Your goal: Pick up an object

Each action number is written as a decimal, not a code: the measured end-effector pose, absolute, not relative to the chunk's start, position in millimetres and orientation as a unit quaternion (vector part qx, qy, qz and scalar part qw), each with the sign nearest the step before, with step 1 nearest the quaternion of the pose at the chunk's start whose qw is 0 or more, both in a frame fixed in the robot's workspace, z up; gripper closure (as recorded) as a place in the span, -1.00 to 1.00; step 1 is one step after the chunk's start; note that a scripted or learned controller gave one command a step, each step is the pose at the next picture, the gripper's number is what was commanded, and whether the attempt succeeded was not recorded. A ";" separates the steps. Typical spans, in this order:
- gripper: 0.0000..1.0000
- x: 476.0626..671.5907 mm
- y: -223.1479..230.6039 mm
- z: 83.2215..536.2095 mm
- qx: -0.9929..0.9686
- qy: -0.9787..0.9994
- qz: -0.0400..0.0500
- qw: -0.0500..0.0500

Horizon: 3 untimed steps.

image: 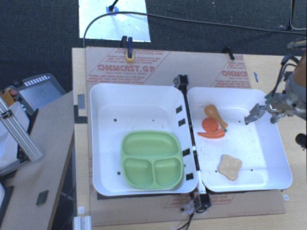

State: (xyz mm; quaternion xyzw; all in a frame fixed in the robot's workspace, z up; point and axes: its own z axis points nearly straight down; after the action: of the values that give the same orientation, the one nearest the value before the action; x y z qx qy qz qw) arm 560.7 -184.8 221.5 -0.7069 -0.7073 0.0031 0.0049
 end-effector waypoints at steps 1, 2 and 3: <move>-1.00 562.9 -184.3 226.5 -0.706 -0.708 0.001 0.001; -1.00 562.8 -184.2 182.3 -0.706 -0.708 0.001 0.002; -1.00 560.8 -190.4 119.0 -0.707 -0.708 0.002 0.003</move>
State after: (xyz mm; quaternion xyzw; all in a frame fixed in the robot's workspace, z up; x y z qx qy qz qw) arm 560.8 -190.4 119.0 -0.7066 -0.7076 0.0017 0.0029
